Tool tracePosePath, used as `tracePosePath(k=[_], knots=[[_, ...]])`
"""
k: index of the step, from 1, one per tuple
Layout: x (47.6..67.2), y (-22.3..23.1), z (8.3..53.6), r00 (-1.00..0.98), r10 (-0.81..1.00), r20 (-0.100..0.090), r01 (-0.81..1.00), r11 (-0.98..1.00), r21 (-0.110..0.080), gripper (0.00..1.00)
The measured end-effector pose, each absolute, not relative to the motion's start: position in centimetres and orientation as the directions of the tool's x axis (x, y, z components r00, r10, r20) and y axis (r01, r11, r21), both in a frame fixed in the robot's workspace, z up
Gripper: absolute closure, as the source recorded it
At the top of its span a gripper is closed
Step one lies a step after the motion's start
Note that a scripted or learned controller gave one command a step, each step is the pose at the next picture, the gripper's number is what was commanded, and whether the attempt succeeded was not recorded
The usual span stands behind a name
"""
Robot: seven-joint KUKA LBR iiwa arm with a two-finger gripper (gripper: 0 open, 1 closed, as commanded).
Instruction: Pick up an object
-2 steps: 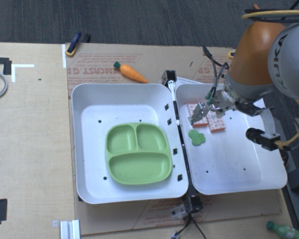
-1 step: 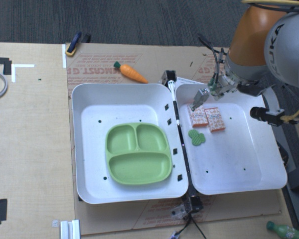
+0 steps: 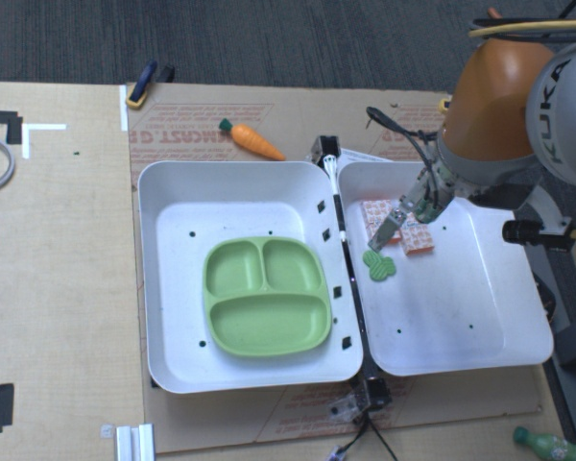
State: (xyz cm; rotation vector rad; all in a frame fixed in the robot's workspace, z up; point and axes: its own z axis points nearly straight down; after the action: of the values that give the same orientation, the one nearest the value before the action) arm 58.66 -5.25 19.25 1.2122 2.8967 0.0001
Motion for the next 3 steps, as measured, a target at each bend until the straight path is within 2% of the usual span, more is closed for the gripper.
tracePosePath(k=[1,2,3], knots=[[59.3,-0.3,19.2,-0.760,0.649,-0.002,0.649,0.760,0.001,0.00],[57.2,-2.2,19.3,-0.897,0.442,-0.002,0.442,0.897,0.001,0.00],[63.4,-2.0,19.3,-0.959,0.284,-0.005,0.284,0.959,0.001,0.00]])
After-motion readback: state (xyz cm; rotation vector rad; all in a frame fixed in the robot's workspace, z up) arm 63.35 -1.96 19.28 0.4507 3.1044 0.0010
